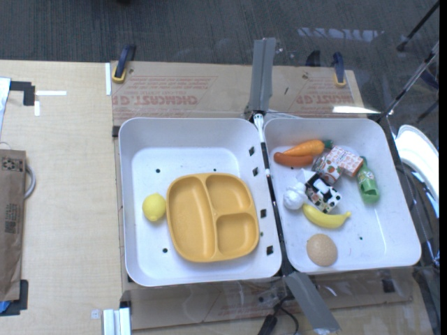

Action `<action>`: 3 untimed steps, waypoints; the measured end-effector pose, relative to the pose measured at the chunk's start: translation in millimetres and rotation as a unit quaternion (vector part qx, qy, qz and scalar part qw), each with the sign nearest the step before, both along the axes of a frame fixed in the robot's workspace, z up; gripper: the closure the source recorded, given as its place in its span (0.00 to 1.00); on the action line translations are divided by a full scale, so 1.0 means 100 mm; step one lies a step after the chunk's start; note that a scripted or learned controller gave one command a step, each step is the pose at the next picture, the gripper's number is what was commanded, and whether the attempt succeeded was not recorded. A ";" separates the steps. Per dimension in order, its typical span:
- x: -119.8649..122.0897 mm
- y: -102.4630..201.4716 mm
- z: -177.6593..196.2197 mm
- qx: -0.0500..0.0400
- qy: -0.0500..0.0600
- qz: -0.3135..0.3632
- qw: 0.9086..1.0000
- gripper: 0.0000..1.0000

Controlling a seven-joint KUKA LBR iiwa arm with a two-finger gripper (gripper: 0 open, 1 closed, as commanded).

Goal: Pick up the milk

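Gripper state: I cannot tell from my feed how far open it is, or whether it has hold of anything.
Milk (323, 192): a small carton patterned in black and white patches like a cow's hide, with a dark top end. It is lying tilted, not upright.
Milk position: in the right bin (391, 187), near that bin's middle and a little toward the left wall.
Milk neighbours: a small white rounded object (294, 199) touches its left side. A banana (326, 217) lies just below it, close enough that I cannot tell if they touch. A carton with an orange and white pattern (338, 163) sits just above it.
Other items in the right bin: a carrot (300, 152) lies along the top left, a green bottle (367, 185) lies to the right of the milk, and a tan egg-shaped object (322, 250) rests near the front edge, apart from the banana.
Left bin (140, 159): a yellow divided plate (211, 216) with three compartments, and a lemon (154, 206) just beside the plate's left rim.
Bench: the two bins sit side by side on brown cardboard (181, 89) held by clamps.
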State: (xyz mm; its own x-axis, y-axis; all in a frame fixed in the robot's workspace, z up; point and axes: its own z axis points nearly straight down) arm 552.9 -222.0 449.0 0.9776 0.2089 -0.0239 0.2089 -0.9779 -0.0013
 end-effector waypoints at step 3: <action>0.42 0.45 -0.79 0.002 -0.008 0.013 1.000 1.00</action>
